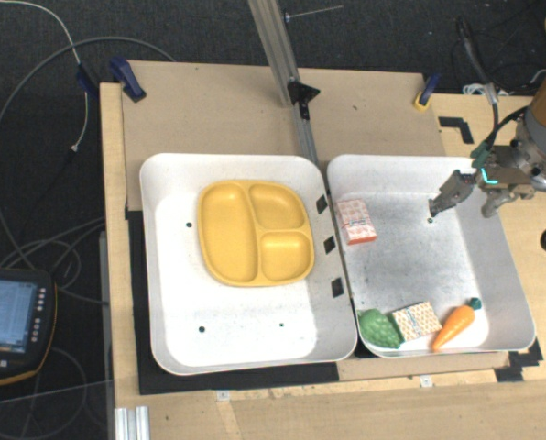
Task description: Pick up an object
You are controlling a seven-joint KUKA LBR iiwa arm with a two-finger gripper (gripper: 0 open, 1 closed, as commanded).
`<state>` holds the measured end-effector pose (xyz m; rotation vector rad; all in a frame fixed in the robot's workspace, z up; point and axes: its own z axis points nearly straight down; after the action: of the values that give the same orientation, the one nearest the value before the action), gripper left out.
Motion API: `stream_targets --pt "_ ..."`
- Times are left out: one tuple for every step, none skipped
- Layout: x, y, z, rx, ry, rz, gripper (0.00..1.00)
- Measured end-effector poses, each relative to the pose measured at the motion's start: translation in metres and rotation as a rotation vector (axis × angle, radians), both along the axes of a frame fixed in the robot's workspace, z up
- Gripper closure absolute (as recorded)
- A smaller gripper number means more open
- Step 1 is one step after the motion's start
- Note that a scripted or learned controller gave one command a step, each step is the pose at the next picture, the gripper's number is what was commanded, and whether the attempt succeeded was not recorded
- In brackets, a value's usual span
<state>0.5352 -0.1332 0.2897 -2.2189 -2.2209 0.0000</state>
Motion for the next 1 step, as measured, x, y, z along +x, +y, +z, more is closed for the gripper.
stream_targets --pt "0.0014 0.0108 -0.0536 0.001 0.006 0.0 0.0"
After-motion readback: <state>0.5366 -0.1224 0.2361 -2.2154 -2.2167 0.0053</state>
